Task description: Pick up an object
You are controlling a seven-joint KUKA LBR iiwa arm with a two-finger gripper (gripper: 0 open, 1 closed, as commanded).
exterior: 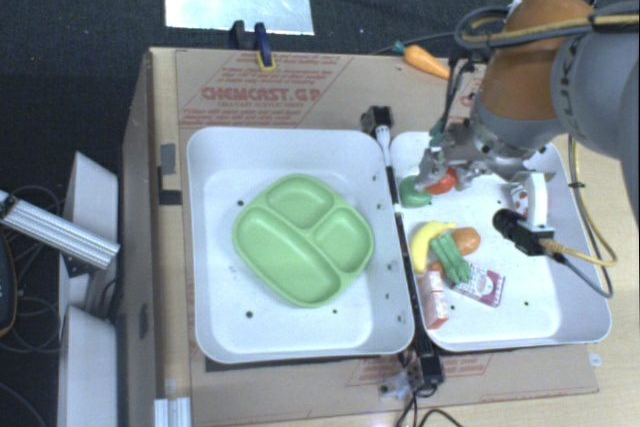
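The hand (440, 173) is seen low in the right bin (575, 315), just beyond the banana (428, 237); its grip state cannot be determined.

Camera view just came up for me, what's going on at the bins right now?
The KUKA arm reaches in from the right, with its gripper low over the right bin, at a small red and green toy by that bin's left wall. Whether it has a grip can't be told. A banana, an orange piece and a packet lie nearby. The left bin holds a green divided plate.
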